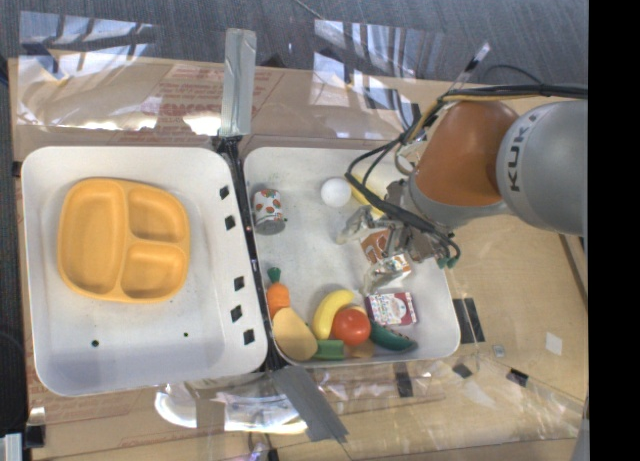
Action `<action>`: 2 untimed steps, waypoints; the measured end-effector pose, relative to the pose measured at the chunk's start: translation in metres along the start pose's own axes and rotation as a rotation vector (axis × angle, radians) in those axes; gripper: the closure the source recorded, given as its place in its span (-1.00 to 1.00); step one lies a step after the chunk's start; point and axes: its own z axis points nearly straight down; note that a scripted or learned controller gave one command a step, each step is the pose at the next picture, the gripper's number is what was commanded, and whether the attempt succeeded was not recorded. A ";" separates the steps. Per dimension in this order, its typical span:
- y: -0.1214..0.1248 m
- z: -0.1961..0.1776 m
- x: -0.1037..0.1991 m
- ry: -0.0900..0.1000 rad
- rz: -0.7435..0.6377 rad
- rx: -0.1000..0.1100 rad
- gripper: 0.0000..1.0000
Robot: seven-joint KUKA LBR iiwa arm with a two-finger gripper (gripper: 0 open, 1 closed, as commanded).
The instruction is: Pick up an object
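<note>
The left bin (120, 359) holds a yellow plate (122, 239) with three sections. The plate lies flat in the upper left part of the bin.

The right bin (300, 164) sits just beside it. Near its left wall stands a small can (268, 209) with red spots on it. Lower down is a carrot (278, 295), and its green top touches the wall. Below the carrot lies a tan slice (293, 335) that may be bread or a chip; it is hard to tell. Next to it are a yellow banana (333, 311) and a red tomato (351, 326), touching each other. A green thing (331, 350) peeks out under them, mostly hidden. A white ball (336, 191) rests near the top of the bin. A small red box (392, 308) lies by the bottom right corner, with a green pepper (396, 341) under its edge.

The gripper (392, 249) hangs over the right side of this bin, above a brown packet (376, 245) and a shiny wrapper (390, 269). The big grey and orange arm (480, 159) covers much of it. I cannot tell if the jaws are open or closed, or if they touch the packet. Black cables (375, 164) loop around the wrist and hide a yellow thing behind them.
</note>
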 end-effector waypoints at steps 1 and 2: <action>0.002 -0.013 -0.004 -0.007 -0.009 0.003 1.00; 0.002 -0.013 -0.004 -0.006 -0.009 0.003 -1.00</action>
